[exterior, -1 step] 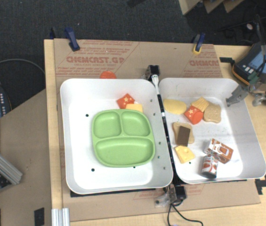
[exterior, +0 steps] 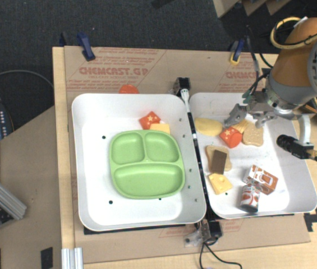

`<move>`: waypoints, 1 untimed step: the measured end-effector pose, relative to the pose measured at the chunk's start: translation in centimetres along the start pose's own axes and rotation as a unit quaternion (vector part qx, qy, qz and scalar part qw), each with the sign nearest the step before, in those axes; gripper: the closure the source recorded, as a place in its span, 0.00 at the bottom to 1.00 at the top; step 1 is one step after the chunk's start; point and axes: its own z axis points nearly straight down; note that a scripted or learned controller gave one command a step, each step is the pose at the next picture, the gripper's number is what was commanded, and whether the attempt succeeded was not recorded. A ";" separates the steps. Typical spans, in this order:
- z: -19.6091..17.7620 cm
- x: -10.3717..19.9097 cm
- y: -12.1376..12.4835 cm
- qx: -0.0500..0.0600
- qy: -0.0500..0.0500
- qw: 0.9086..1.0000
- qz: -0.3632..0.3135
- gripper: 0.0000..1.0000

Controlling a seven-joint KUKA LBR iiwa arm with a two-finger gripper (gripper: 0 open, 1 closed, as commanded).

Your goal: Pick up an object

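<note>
Item: red block [exterior: 231, 137], small, boxy, orange-red, lay just below the gripper [exterior: 247, 115] in the right bin [exterior: 298, 178]. Gripper: finger spread could not be told; nothing seen held. Surface: cardboard-topped bench [exterior: 119, 66]; dark floor [exterior: 63, 10] beyond.

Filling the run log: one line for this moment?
gripper: low in right bin, upper end | beside: red block, tan piece | grasp: unconfirmed

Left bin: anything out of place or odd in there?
Mildly. The green divided plate sits flat in the left bin, its three compartments bare, while a red block and a yellow piece lie loose on the bin floor just past its far rim. Nothing looks spilled or damaged.
</note>
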 end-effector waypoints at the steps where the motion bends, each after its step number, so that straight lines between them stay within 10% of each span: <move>1: 6.5 1.1 -1.7 -0.005 -0.004 1.000 0.004 0.00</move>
